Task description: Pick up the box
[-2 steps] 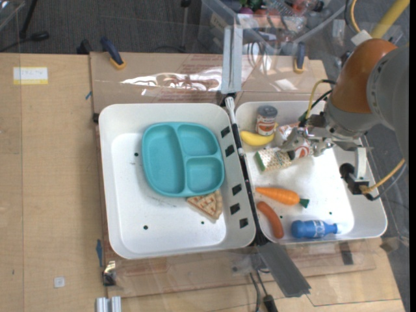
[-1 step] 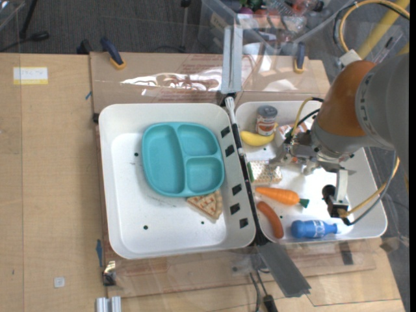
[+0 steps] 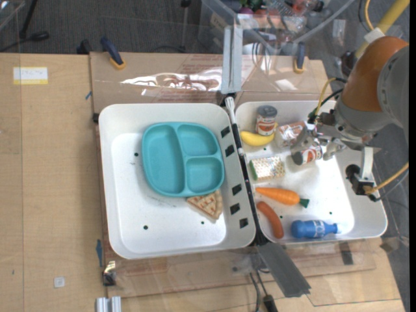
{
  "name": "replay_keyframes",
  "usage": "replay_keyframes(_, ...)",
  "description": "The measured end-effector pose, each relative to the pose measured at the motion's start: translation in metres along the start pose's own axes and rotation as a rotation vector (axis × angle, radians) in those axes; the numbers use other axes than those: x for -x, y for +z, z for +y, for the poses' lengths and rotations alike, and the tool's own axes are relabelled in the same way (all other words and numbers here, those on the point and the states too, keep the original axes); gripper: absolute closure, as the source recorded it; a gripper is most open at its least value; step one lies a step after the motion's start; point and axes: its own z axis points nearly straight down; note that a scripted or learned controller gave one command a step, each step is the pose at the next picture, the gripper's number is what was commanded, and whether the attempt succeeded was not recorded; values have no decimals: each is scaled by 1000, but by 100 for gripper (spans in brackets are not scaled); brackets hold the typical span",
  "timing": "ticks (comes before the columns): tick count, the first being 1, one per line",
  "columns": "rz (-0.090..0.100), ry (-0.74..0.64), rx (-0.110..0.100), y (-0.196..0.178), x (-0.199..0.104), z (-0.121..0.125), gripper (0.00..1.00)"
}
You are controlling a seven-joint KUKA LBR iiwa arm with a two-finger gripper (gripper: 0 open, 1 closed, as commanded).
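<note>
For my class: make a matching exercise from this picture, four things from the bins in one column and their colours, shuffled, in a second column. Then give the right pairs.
Things:
1. divided plate
2. banana
3. carrot
4. bottle

Colours:
A. orange
B. dark blue
C. turquoise
D. yellow

Pairs: 1-C, 2-D, 3-A, 4-B

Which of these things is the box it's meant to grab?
Look in the right-hand white bin. Near its left wall, below the banana and above the carrot, lies the box. It is the one flat, rectangular item there, pale with a speckled greenish face.
</note>
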Motion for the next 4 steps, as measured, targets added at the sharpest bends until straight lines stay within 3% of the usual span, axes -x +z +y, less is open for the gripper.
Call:
replay_keyframes(1,-1,-4,7,31,-48,-18,0)
replay_keyframes(2,-1,1,11,30,27,-83,0)
replay_keyframes(3,-1,-252,11,30,-40,-25,0)
replay_keyframes(4,-1,-274,-78,35,-48,21,0)
